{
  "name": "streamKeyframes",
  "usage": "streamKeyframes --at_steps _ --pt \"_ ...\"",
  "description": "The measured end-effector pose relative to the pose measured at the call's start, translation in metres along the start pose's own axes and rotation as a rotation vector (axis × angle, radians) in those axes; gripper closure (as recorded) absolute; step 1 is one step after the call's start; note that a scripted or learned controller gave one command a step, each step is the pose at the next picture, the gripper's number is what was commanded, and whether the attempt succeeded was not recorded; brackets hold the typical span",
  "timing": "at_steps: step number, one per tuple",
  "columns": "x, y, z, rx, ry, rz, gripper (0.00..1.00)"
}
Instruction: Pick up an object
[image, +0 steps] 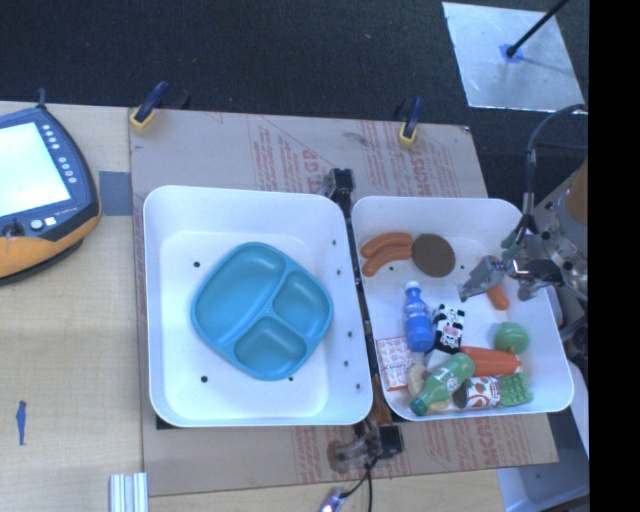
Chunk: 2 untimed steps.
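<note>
My gripper (508, 280) hangs over the right bin (392, 215), fingers spread, a small orange piece (498, 297) seemingly between them, though blur hides contact. It looks light, smooth and rigid; I'd grip its middle. A green ball (511, 337) and carrot (490, 360) crowd nearby.
</note>
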<state>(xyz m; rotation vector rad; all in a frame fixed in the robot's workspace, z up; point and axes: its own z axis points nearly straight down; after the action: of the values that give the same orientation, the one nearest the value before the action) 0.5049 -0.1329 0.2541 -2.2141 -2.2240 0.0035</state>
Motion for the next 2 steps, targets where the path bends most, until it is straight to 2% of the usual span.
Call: streamKeyframes --at_steps 1,2 --pt "-0.030 0.024 0.136 0.004 0.000 0.000 0.00" --pt "-0.018 0.105 0.162 0.000 -0.002 -0.002 0.00"
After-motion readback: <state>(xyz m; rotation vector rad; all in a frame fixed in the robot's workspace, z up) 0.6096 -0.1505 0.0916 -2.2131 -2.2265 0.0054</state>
